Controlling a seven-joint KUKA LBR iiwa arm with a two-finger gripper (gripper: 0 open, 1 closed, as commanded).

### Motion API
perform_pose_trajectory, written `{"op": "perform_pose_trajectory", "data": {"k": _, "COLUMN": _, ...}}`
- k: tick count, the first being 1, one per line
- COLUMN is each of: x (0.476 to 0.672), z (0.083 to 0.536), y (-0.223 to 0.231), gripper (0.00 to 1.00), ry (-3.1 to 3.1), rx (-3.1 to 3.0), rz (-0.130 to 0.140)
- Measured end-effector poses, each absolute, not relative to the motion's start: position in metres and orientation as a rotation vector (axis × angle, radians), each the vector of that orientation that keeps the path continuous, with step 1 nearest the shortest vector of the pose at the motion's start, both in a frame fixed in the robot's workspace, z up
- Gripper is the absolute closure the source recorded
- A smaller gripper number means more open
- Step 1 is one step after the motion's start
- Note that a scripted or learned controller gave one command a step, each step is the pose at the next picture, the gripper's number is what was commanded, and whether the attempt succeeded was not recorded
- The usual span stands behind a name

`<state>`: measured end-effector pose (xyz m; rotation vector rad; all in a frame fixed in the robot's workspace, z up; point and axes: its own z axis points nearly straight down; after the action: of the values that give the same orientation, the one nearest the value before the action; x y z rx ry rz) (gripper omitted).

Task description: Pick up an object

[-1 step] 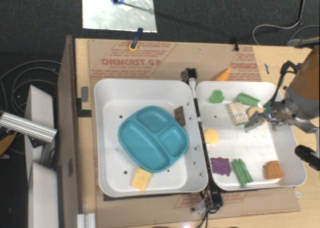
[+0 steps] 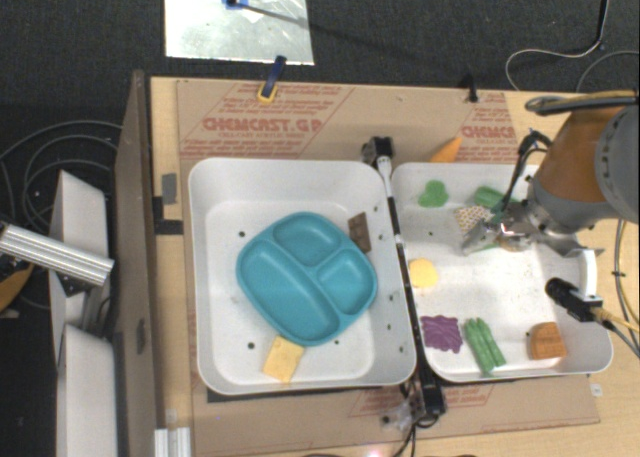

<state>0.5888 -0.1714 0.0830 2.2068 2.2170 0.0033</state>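
On your left, the left bin (image 2: 215, 245) holds a teal tray (image 2: 305, 277), with a yellow block (image 2: 283, 359) at the tray's 7 o'clock and a small brown piece (image 2: 360, 232) at its 1 o'clock. None of these sits near the arm.

Move to the right bin (image 2: 590, 350). A yellow disc (image 2: 423, 273) lies at its 9 o'clock, a purple piece (image 2: 441, 333) and a green stick (image 2: 484, 343) side by side at 6 o'clock, and a brown block (image 2: 545, 341) at 4 o'clock. A green blob (image 2: 433, 194) rests at 11 o'clock.

The gripper (image 2: 487, 234) hangs low near 12 o'clock of this bin, just beside a speckled piece (image 2: 470, 216) and a green strip (image 2: 490, 198). Whether it is spread or pinched, you cannot tell; nothing is seen between its tips.

The speckled piece looks like your nearest pick. Centre over it before descending, keep off the green strip at its 1 o'clock, and close only once both tips straddle it. It lies close to the bin's far wall, so come straight down.
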Motion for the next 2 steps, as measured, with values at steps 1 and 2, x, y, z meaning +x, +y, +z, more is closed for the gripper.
{"op": "perform_pose_trajectory", "data": {"k": 1, "x": 0.666, "z": 0.087, "y": -0.163, "gripper": 0.0, "ry": 2.231, "rx": 2.233, "rz": -0.032}}
{"op": "perform_pose_trajectory", "data": {"k": 2, "x": 0.596, "z": 0.107, "y": -0.155, "gripper": 0.0, "ry": 2.221, "rx": 2.222, "rz": -0.001}}
